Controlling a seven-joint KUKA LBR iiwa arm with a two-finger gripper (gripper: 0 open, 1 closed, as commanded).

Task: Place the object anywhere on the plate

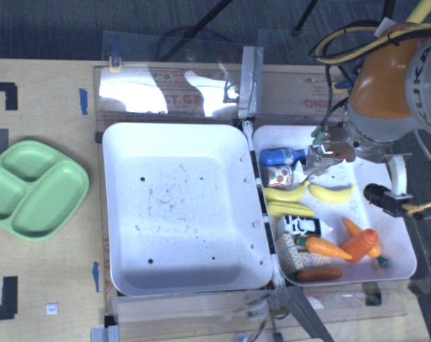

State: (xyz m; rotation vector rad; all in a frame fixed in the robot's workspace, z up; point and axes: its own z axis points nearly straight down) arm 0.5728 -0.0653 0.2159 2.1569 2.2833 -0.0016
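Note:
The green plate [33, 189] has three compartments and lies on the bench at the far left, outside both bins. My gripper [316, 164] is low over the back of the right bin [406, 254]. It hangs just right of a blue packet [279, 157] and above two yellow bananas [330, 193]. Nothing can be seen held in it. The orange wrist band and grey arm come in from the upper right and hide the bin's back right corner.
The right bin also holds a carrot [328, 248], an orange pepper [362, 242], a brown sausage [317, 273] and a black-and-white box [302, 225]. The large left bin [179, 198] lies between the gripper and the plate. Clear panels stand behind the bins.

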